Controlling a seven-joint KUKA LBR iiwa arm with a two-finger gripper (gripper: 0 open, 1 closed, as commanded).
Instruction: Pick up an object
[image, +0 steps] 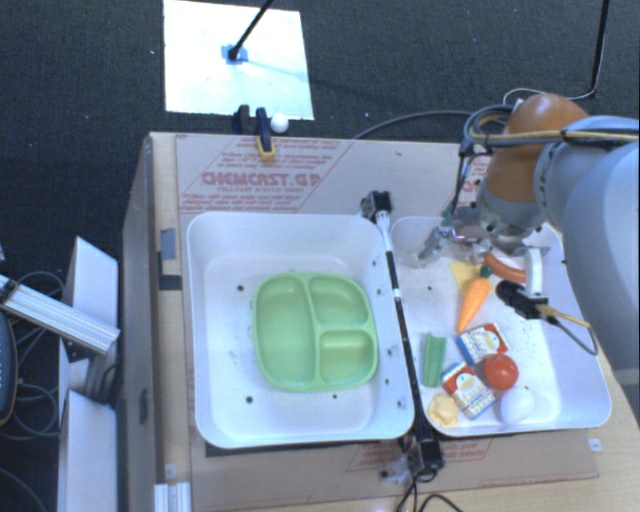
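My gripper (447, 240) hangs low over the far end of the right bin (583, 385), and nothing shows held in it. Just in front of it lie a pale yellow piece (461, 272) and a red sausage (506, 268), partly hidden by the wrist. An orange carrot (472, 303) points toward the near side. Further forward are a green celery stick (433, 358), two small red-and-white cartons (481, 342) (468, 388), a red tomato (500, 371), a white egg (516, 404) and a small yellow piece (443, 409).
The left bin (205, 300) holds a green divided plate (314, 331) in its middle. A black-and-white bar (392, 280) runs along the wall between the bins. The grey arm (590, 190) covers the right bin's far right corner.
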